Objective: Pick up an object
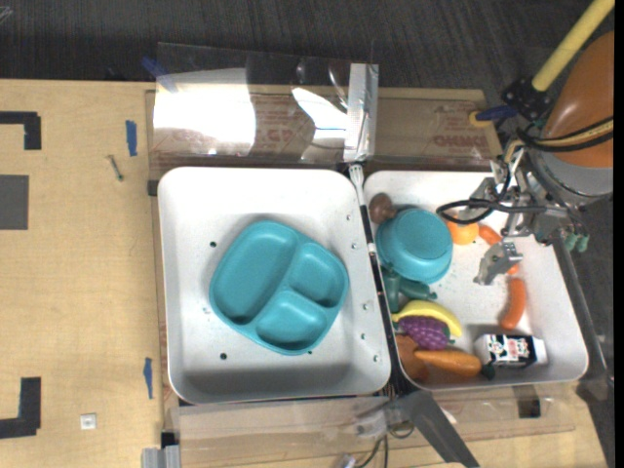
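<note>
Overhead, two white bins sat side by side on the bench. The left bin (185,213) held a teal divided tray (280,284) lying slantwise. The right bin (570,305) held the clutter: an upturned teal bowl (417,243) at its left wall, a brown ball (379,206) just behind it, a banana (429,313) and purple grapes (426,332) in front, a carrot (447,362) near the front wall, and a small black-and-white carton (508,349) at the front right. The arm (585,96) entered from the upper right, cut off by the frame edge. Its gripper (497,259) hung over the right bin with nothing seen between the fingers; whether they were spread or pressed together could not be told. An orange sausage-shaped piece (514,302), the likeliest target, lay just in front of the gripper, toward the front wall, its long axis running roughly front to back. Another orange piece (466,232) was partly hidden beneath the cables.
</note>
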`<state>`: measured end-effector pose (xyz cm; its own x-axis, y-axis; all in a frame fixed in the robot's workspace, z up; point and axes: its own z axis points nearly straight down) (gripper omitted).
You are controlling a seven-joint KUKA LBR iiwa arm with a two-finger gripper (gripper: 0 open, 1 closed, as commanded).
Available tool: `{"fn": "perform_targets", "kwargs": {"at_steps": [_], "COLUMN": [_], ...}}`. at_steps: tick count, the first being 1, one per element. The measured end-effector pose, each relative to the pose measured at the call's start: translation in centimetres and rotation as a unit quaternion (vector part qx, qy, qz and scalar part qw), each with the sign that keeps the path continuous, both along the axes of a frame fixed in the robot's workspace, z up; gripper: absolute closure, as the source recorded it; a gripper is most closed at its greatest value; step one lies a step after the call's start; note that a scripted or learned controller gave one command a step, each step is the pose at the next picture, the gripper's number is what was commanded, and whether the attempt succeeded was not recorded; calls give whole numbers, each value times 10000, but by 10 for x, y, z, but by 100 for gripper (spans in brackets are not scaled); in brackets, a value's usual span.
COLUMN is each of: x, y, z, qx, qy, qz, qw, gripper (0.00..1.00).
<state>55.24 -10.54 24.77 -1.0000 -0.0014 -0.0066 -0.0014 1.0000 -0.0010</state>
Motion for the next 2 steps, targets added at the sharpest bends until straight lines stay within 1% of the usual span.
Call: {"fn": "perform_targets", "kwargs": {"at_steps": [1, 2], "x": [-21, 19], "y": [-23, -10], "z": [-154, -159], "qx": [-6, -16], "qy": [-4, -14], "qz": [968, 960], "qw": [9953, 9954], "gripper": [0, 0]}}
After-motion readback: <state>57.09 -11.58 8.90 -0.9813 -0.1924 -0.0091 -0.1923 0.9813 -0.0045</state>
